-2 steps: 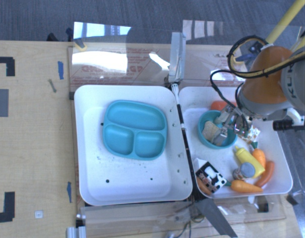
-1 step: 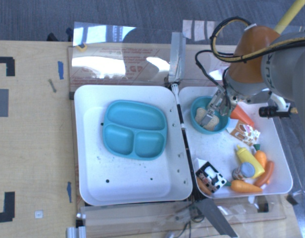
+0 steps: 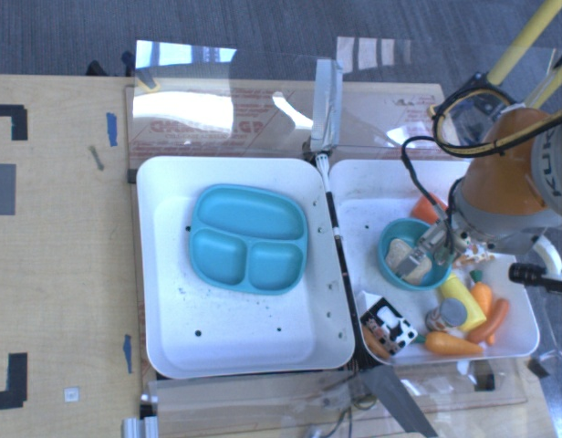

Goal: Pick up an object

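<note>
Nearest the camera, along the right bin's (image 3: 527, 340) front edge, lie a black-and-white toy cow (image 3: 388, 325), an orange carrot (image 3: 452, 343) and a yellow bottle (image 3: 463, 301). Behind them sits a blue bowl (image 3: 390, 249). The gripper (image 3: 425, 255) is down inside that bowl, directly over a pale object (image 3: 406, 261) in it (whether anything is clamped, I cannot tell).
</note>
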You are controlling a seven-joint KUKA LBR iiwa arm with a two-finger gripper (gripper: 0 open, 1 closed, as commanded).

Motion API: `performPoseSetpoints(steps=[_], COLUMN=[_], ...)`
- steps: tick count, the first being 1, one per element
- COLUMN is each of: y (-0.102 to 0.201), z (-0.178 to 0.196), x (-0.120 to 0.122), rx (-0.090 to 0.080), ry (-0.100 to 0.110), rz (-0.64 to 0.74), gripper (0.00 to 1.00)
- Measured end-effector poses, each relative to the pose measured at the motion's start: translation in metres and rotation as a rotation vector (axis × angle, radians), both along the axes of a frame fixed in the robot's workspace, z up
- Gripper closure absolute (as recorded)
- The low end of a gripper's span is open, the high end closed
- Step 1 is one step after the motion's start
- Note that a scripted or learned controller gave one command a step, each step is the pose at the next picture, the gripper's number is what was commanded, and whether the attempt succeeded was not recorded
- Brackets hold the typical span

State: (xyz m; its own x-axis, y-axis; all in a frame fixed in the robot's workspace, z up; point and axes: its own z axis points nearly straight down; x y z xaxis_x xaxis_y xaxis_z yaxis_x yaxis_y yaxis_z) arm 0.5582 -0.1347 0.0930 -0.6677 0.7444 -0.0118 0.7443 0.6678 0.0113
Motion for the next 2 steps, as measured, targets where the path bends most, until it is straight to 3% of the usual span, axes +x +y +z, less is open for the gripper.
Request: performPoseSetpoints(steps=[1,2], y=[-0.029,0.003], z=[0.002,0.000], x=[-0.058,0.016], rx=[-0.005,-0.001], ry=[-0.015,-0.005], rz=[0.016,-0.044], gripper=[0.00,0.00])
